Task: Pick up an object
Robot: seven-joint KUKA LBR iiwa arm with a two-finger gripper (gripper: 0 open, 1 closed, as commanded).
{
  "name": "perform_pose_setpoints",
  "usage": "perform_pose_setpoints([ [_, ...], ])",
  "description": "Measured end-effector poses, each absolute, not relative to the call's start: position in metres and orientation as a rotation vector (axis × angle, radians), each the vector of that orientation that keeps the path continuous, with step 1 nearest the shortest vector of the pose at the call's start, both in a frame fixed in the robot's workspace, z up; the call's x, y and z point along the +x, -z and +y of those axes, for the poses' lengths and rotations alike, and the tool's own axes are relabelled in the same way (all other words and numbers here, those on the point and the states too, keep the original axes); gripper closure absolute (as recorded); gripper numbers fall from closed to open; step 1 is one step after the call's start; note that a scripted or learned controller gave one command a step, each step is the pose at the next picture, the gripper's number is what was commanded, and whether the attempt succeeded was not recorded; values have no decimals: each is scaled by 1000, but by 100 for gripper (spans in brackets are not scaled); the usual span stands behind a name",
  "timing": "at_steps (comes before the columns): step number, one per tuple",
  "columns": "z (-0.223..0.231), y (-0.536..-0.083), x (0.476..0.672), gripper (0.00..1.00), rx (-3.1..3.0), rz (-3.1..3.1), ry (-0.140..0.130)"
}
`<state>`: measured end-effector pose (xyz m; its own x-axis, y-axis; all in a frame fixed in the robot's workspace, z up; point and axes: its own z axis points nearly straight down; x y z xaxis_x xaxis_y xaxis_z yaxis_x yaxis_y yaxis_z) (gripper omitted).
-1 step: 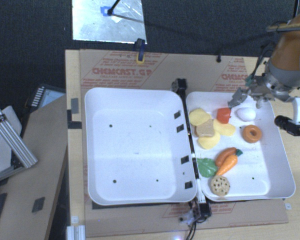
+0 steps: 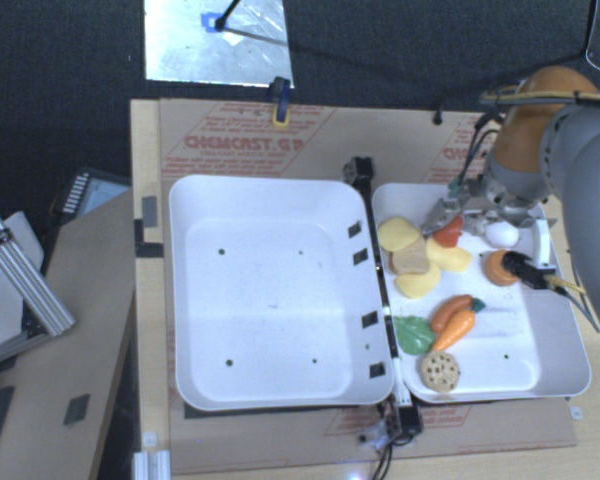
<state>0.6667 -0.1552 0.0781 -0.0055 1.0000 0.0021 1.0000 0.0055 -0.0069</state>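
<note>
Hovering hand (image 2: 450, 218), grip state unclear, red piece (image 2: 448, 232) directly beneath, right bin (image 2: 560, 353)

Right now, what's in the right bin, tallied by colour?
Yellow: 3
Orange: 3
Tan: 2
Red: 1
White: 1
Green: 1
Total: 11

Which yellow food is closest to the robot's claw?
The round yellow piece at the top of the right bin, beside the gripper. The other yellow pieces lie lower, farther from it.
</note>
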Motion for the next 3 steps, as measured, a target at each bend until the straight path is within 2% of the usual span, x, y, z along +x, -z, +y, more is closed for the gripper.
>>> perform_pose_setpoints([
  [1, -157, -97, 671, 100, -2218, -2234, 5],
  [2, -89, -194, 672, 100, -2216, -2239, 16],
  [3, -8, -198, 622, 100, -2207, -2232, 5],
])
